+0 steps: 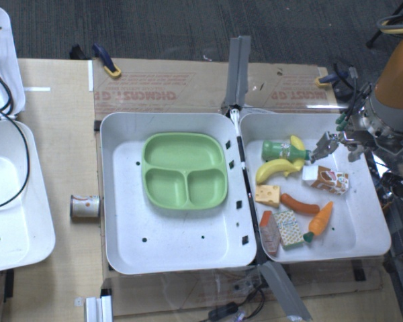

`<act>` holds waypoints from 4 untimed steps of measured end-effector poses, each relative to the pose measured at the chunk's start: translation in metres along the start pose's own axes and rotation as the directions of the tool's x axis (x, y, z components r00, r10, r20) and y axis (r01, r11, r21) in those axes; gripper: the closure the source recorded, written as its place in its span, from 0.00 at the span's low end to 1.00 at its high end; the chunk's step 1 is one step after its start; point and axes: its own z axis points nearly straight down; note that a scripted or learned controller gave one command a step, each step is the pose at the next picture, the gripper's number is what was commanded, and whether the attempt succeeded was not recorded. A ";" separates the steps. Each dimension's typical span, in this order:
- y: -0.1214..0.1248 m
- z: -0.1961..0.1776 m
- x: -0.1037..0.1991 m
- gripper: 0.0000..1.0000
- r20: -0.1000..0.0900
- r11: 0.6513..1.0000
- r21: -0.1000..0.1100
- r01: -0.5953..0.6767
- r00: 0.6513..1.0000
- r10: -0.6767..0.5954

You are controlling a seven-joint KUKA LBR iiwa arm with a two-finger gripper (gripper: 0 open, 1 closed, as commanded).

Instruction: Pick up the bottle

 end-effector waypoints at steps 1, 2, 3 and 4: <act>-0.001 0.117 0.016 0.00 0.000 0.979 -0.024 -0.201 0.980 0.201; 0.071 0.122 0.030 0.00 0.003 0.964 -0.030 -0.264 0.964 0.265; 0.094 0.120 0.024 0.00 0.006 0.976 0.033 -0.216 0.976 0.216; 0.101 0.098 -0.031 0.00 0.000 0.971 -0.003 -0.239 0.971 0.239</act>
